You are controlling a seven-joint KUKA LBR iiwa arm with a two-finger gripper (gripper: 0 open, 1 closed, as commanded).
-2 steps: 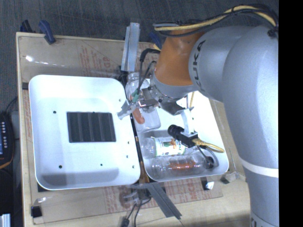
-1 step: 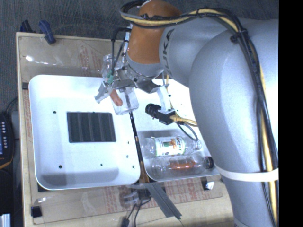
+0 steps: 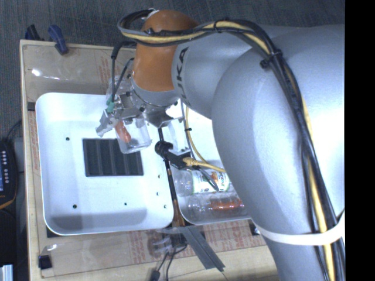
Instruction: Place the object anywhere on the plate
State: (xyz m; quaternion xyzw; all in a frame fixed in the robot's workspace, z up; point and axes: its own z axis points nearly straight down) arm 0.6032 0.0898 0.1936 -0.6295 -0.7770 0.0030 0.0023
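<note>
A dark ridged rectangular plate point(image 3: 111, 158) lies flat in the middle of the left white bin point(image 3: 58, 209). My gripper point(image 3: 122, 127) hangs just above the plate's upper right corner, below the orange wrist band. Between its fingers sits a small clear plastic object with an orange-red part point(image 3: 125, 135), and the gripper is shut on it. The object's lower end hangs over the plate's top edge; whether it touches the plate I cannot tell.
The right bin point(image 3: 193, 218) is mostly hidden by the big grey arm; a clear bottle point(image 3: 202, 186) and other clear items with orange-red parts point(image 3: 225, 204) lie in its near end. A blue clamp point(image 3: 57, 38) grips the bench's far left corner.
</note>
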